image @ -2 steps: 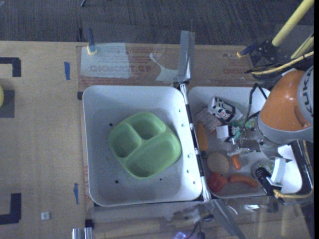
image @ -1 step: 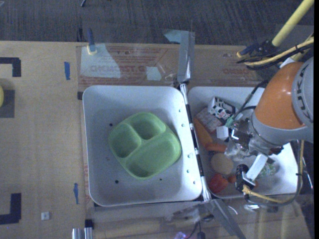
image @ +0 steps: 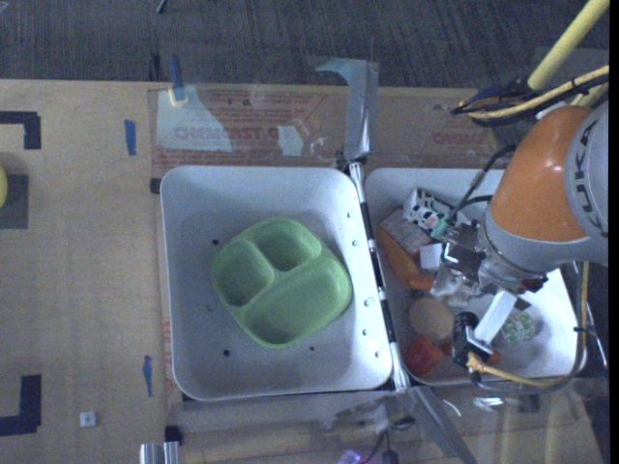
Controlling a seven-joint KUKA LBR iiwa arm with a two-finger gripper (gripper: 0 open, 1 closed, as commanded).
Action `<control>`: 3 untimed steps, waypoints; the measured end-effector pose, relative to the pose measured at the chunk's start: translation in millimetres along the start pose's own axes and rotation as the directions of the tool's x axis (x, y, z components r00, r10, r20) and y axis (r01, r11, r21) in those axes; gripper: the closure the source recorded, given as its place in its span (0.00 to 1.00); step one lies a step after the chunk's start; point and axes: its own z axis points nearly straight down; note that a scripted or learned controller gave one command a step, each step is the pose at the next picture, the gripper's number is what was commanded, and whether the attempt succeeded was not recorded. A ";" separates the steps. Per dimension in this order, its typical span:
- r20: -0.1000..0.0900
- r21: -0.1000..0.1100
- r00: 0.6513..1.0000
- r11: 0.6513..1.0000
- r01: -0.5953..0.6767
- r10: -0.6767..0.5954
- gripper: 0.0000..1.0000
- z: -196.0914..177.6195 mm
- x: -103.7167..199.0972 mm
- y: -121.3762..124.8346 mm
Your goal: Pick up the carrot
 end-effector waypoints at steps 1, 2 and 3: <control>0.001 0.000 1.000 1.000 0.002 -0.002 1.00 -9.3 0.4 0.3; 0.000 0.003 0.979 0.979 0.204 -0.204 1.00 23.9 60.0 -11.7; 0.001 0.000 0.982 0.982 -0.187 0.187 1.00 -0.8 121.9 -2.5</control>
